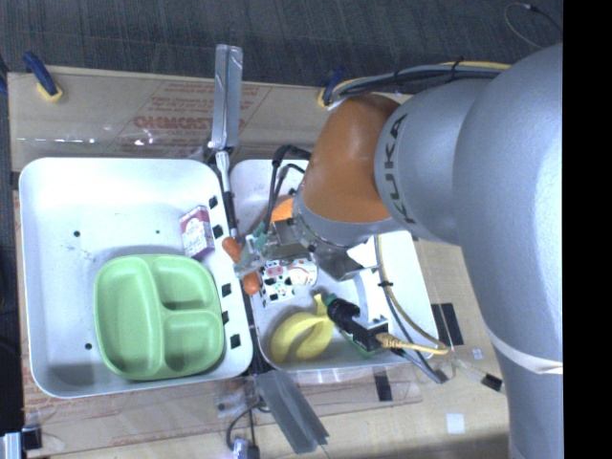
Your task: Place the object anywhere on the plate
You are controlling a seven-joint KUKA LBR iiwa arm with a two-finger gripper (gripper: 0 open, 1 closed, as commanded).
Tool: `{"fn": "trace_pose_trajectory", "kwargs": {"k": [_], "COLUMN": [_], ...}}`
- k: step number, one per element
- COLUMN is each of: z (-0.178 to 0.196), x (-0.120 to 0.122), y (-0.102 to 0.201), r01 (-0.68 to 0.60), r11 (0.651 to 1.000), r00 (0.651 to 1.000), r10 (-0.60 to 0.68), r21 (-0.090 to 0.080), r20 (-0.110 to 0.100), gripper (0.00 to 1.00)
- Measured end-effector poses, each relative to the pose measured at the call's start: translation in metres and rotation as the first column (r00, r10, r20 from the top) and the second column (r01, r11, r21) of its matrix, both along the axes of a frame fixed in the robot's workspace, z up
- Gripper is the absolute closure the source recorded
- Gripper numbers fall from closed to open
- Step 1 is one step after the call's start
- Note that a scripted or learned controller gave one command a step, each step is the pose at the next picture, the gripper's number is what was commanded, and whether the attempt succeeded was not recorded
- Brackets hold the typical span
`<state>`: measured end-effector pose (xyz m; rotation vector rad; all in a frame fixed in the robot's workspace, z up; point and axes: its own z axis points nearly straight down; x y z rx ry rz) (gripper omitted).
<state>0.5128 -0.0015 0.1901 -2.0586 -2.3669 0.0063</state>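
Camera view: arm low over the right bin (402, 256), hand (277, 273) near the divider; I cannot tell its state.
The banana (298, 337) lies in the right bin, the green plate (158, 316) in the left bin (57, 218). Judgement: confirm a centred grip before lifting across.

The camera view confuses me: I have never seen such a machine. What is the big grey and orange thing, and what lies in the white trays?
The grey and orange thing is a robot arm, photographed from above at a slant. Its gripper hangs low over the right bin, beside a yellow banana. The left bin holds a green divided plate and a small red packet. I cannot tell whether the gripper holds anything.
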Motion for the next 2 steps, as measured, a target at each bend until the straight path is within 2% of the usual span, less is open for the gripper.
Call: {"fn": "trace_pose_trajectory", "kwargs": {"k": [1, 2], "z": [0.0001, 0.0003], "x": [0.0116, 0.0118], "y": [0.0933, 0.0929], "r01": [0.083, 0.084], "r11": [0.997, 0.996], "r00": [0.997, 0.996], "r10": [-0.083, -0.084], "r21": [-0.002, -0.002], "r20": [0.001, 0.002], "gripper": [1.0, 0.0]}}
